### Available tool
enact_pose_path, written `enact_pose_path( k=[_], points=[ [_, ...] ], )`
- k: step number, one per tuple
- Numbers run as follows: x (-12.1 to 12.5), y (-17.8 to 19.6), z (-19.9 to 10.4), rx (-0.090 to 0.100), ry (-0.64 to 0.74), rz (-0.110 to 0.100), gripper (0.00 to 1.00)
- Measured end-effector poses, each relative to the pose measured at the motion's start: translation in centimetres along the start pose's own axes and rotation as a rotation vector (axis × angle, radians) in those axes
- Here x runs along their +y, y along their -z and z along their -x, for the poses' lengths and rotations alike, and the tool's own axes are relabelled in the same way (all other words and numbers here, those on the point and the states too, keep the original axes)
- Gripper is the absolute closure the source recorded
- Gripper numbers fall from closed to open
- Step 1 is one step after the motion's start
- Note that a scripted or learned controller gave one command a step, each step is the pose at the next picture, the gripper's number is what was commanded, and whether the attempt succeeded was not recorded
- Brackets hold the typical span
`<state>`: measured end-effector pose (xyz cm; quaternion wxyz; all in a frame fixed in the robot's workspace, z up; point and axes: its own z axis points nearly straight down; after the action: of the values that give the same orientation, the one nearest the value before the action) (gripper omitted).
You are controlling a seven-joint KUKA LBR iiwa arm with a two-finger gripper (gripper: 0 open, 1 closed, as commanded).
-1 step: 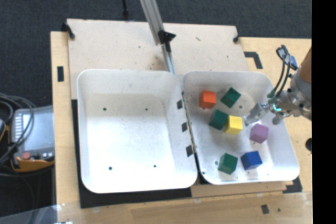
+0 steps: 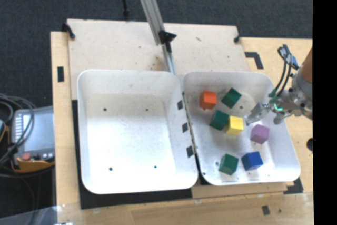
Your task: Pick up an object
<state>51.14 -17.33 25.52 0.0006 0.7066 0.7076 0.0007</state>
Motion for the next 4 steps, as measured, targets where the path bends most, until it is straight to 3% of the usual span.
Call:
enact_pose_path(
  k=[2,3,4],
  points=[
    [0.8,-11.8,0.3,0.0,-0.003,-0.007,0.0],
    [1.0,-15.8,0.4,-0.004,-0.004,0.004,0.0],
    [1.2,-14.5,0.5,-0.003,-0.011,0.009,1.0]
  ],
)
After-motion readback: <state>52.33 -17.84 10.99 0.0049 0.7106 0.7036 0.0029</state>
